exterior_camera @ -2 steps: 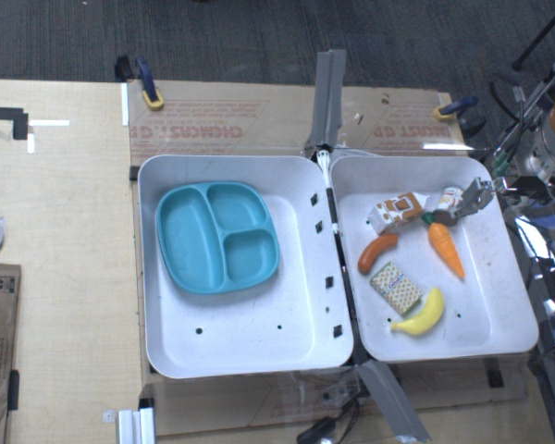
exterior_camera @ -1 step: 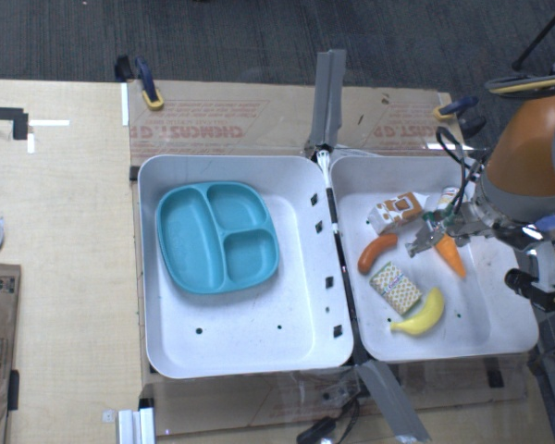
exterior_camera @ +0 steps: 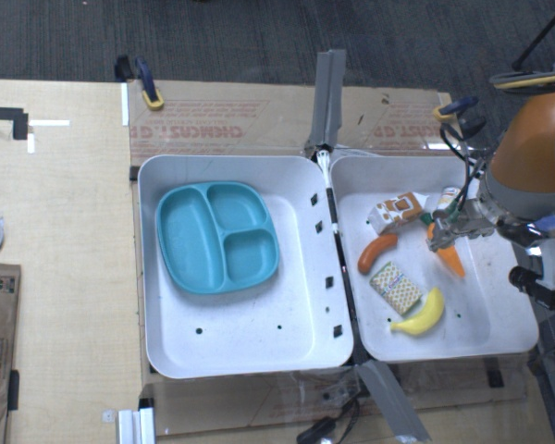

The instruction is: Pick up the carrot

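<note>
The carrot (exterior_camera: 451, 259) is a short orange piece in the right bin (exterior_camera: 499, 340), near its right side, pointing down and to the right. My gripper (exterior_camera: 442, 230) sits right over the carrot's upper end and covers that end. The grey wrist and the orange band of the arm (exterior_camera: 527, 151) come in from the right edge. Whether the carrot rests on the bin floor or is lifted off it I cannot tell.
In the right bin also lie a red-orange sausage (exterior_camera: 377, 251), a patterned packet (exterior_camera: 395, 287), a banana (exterior_camera: 422, 314) and a small white and orange carton (exterior_camera: 395, 212). A blue divided plate (exterior_camera: 218, 237) lies in the left bin (exterior_camera: 166, 340).
</note>
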`<state>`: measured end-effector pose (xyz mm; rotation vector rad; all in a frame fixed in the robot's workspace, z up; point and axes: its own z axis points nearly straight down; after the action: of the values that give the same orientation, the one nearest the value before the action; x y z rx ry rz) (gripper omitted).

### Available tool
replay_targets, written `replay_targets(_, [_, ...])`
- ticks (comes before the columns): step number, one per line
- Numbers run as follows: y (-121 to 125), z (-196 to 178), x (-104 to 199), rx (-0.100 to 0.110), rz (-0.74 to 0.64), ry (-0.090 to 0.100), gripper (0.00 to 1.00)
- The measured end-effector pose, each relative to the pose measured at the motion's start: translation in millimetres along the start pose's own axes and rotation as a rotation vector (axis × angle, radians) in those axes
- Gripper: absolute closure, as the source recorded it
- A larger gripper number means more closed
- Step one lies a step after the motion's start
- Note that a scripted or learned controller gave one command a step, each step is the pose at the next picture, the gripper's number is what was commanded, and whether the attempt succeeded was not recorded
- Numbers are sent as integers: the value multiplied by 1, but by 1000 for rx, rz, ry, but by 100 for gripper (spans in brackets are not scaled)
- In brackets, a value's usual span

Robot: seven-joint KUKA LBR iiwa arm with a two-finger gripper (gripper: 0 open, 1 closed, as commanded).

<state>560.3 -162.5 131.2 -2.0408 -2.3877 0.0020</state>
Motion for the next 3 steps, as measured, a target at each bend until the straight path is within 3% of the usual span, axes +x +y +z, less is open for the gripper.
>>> replay_targets(1, [-85, 41, -6, 1, 83, 2, 100])
replay_targets(2, [-84, 32, -6, 1, 86, 2, 100])
replay_targets(3, [-6, 41, 21, 1, 284, 0, 100])
